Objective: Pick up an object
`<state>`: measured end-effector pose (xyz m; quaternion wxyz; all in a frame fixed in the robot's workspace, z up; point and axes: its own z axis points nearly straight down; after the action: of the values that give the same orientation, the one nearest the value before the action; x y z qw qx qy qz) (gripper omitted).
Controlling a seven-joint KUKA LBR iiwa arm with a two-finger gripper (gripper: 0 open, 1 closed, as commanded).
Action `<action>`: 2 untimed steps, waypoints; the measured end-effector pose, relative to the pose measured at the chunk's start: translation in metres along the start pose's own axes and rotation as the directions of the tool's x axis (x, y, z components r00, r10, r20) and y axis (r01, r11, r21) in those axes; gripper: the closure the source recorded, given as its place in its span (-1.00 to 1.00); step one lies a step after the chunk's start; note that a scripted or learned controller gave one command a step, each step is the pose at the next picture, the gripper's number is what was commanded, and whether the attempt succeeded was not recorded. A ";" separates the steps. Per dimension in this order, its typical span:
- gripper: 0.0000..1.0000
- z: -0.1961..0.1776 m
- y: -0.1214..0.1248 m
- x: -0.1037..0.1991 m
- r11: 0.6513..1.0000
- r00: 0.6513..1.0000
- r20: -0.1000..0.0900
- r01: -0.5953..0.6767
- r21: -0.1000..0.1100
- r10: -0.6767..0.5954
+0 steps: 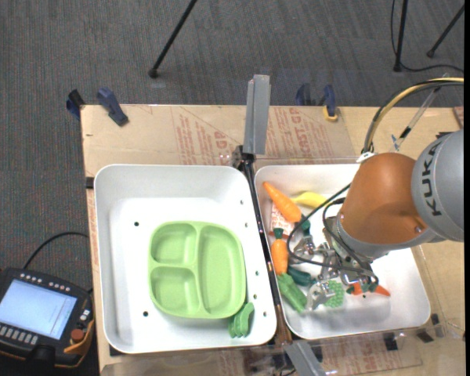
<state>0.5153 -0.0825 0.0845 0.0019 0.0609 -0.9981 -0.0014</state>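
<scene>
Grey carpet ran across the top of the frame, crossed by the thin black legs of stands, and below it sat a cardboard-covered tabletop [180, 128] carrying two shallow white bins side by side. In the left bin [113, 210] lay a light green divided plate [197, 269], with a small green toy [241, 319] just beside its lower right corner against the bin wall. At the lower left of the frame a teach pendant [35, 313] rested on the floor.

At the right of the frame, the right bin [407, 300] held a heap of toy food: one orange carrot [283, 201] near its upper left, a yellow piece [309, 199] just beside that, a second, smaller carrot [279, 254] below, and a green pod-shaped piece [292, 292] near the bin's lower left. The grey arm with its orange band [384, 202] hung over the middle of this bin, and the end effector [329, 282] sat low among the toys, close to a green-and-white bit [334, 296] and a small orange piece [370, 290]. Cables and the wrist hid the tips, so whether it was apart or together could not be told, nor whether anything was caught.

These toys looked like hollow plastic or soft foam: light, fairly stiff, smooth and likely slippery on their rounded sides, and not fragile. The long carrots would probably be easiest taken across the narrow middle of the body, square to their length, since a pinch near a tapered end would tend to squirt the piece out.
</scene>
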 end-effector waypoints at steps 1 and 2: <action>-1.00 -0.004 -0.011 -0.086 0.999 0.999 0.003 -0.034 0.001 0.034; -1.00 0.000 -0.026 -0.002 0.999 0.999 -0.002 -0.044 0.000 0.044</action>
<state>0.5206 -0.1077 0.0840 0.0032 0.0392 -0.9992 -0.0013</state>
